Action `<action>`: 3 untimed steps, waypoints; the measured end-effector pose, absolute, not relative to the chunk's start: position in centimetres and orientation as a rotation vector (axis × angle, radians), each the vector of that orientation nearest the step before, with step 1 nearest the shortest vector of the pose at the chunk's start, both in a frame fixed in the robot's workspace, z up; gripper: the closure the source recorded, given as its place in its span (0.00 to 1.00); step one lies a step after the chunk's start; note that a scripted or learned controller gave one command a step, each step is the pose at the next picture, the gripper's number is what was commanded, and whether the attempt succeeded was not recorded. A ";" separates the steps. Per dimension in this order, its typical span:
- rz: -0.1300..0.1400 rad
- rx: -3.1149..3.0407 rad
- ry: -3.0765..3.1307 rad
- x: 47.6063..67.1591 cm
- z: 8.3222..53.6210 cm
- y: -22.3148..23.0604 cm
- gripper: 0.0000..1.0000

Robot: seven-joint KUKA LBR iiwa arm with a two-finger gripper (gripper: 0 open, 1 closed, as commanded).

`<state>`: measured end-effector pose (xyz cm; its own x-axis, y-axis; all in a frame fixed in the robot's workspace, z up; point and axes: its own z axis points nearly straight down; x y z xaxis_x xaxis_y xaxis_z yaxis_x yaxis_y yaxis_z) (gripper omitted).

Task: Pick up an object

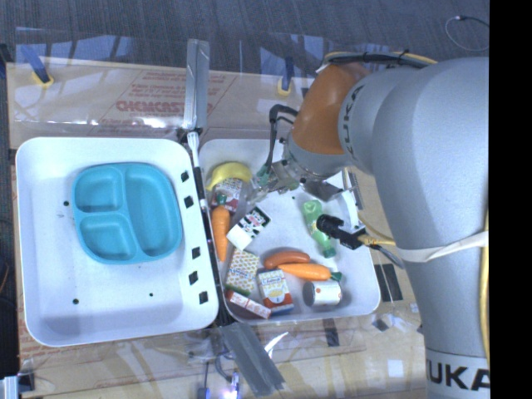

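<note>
- Crowding is the main hazard: the right bin [366, 293] holds many small things packed close, and the gripper [268, 179] sits low among them, near the bin's back-left corner.
- Whether the gripper is released or clenched cannot be told from the camera view, since the wrist and the orange band [320, 115] cover most of it; nothing can be seen between its tips, so no grasp should be assumed.
- No single thing is marked for picking. The nearest candidates to the gripper are the yellow ball [230, 173] just to its left, and the long carrot [219, 229] and the black-and-white block [248, 227] a little in front of it.
- A closing grip here could catch the rounded ball off-centre and squirt it aside, or pinch two neighbours at once and drop both on lifting.
- The carrot lies along the bin's left wall, so a descent beside it might strike the wall instead.
- The green bottle [317, 221] stands just beside the arm's black fitting [339, 229]; a sideways move could topple it.
- The blue divided tray [127, 213] lies in the left bin [37, 223], well apart from the gripper, and seems safe.
</note>
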<state>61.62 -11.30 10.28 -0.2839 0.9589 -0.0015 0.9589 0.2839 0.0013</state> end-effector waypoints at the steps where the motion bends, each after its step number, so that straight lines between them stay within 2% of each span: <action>1: 0.001 1.929 2.477 63.3 23.1 -6.1 1.00; 2: 0.000 1.930 2.477 63.3 23.1 -6.1 0.00; 3: -0.003 2.058 2.376 52.2 9.8 -9.7 0.00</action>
